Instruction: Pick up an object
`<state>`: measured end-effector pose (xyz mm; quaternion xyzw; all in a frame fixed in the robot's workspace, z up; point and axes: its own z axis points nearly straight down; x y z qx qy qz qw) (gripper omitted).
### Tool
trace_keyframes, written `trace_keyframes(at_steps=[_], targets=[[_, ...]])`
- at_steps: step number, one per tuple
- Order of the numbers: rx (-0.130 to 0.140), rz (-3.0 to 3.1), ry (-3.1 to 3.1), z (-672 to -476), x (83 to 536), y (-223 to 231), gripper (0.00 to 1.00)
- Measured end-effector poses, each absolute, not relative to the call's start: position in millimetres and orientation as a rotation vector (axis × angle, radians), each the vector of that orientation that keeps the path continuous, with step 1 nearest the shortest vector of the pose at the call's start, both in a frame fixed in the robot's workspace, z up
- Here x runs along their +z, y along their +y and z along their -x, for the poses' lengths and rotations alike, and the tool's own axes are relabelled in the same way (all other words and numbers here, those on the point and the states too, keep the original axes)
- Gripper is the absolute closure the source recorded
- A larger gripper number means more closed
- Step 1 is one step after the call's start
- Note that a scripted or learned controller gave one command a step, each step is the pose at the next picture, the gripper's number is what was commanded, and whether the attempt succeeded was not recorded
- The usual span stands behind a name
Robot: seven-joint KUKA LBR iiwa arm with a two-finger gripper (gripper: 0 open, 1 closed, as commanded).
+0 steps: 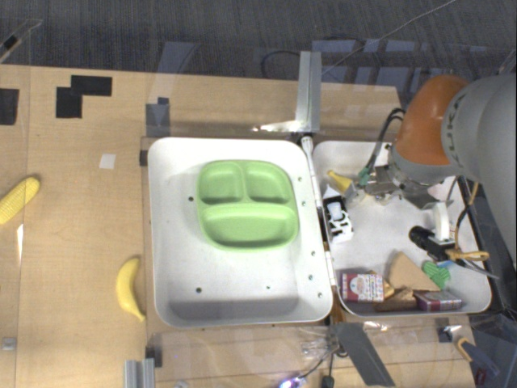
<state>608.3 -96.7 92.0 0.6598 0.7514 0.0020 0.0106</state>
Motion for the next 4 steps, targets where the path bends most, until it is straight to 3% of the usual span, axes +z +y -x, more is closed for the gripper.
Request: trace_keyframes(at_steps=[1,2,3,4], targets=[[0.011,-2.035,2.380,-653.4,89.0,-89.2,0.00],[0.015,-2.210,2.220,-605.1,90.0,-89.6,0.00],[-0.009,-2.217,2.243,-667.4,86.3,-109.2,0.00],[-0.021,-2.218,2.250,-665.7,95.3,-110.3,1.00]])
